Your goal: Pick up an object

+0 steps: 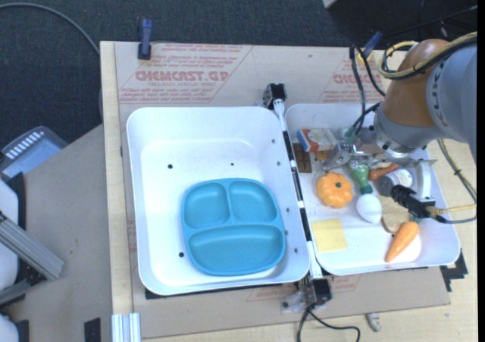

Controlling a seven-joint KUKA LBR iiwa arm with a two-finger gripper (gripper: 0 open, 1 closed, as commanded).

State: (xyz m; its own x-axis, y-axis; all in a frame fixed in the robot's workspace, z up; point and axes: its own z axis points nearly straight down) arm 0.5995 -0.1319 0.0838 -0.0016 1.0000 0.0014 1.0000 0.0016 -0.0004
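Hand (362,166) is down in the right bin (447,246), can't tell how it's set. Just below it sit a small orange pumpkin (336,189) and a white egg (369,208). Pumpkin looks light, probably hard plastic and a bit slick, so I'd grip across its round middle.
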